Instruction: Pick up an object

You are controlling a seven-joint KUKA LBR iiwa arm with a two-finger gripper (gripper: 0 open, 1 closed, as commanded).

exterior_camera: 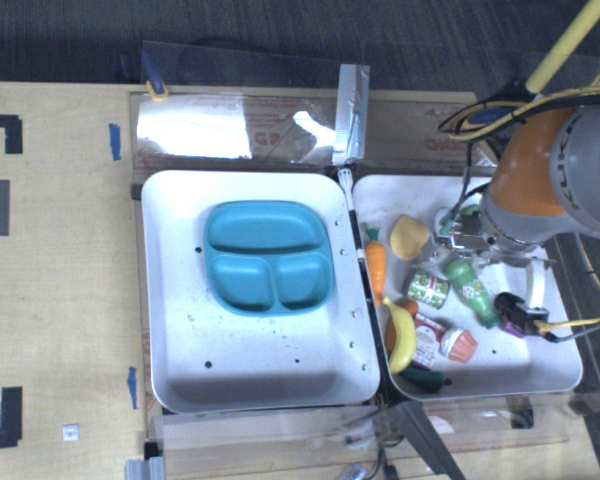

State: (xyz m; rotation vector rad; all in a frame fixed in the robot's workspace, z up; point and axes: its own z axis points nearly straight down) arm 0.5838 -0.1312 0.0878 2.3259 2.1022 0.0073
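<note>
My gripper [456, 246] hangs low over the back middle of the right bin [555, 363], reaching in from the right. Just in front of it lies a green bottle [472, 286], its top end close under the gripper. A pale yellow rounded fruit [409, 235] sits to the gripper's left. A small green-and-white can [427, 289] lies beside the bottle. An orange carrot [376, 267] lies along the bin's left wall, with a banana [401, 334] further forward. A red-and-white packet [443, 343] lies near the front, and a dark green item [427, 378] rests at the front edge.
The left bin [170, 298] holds a blue divided tray [268, 254]. A clear plastic sheet and a metal divider [351, 113] stand behind the bins. The wooden bench [50, 288] stretches off to the left.
</note>
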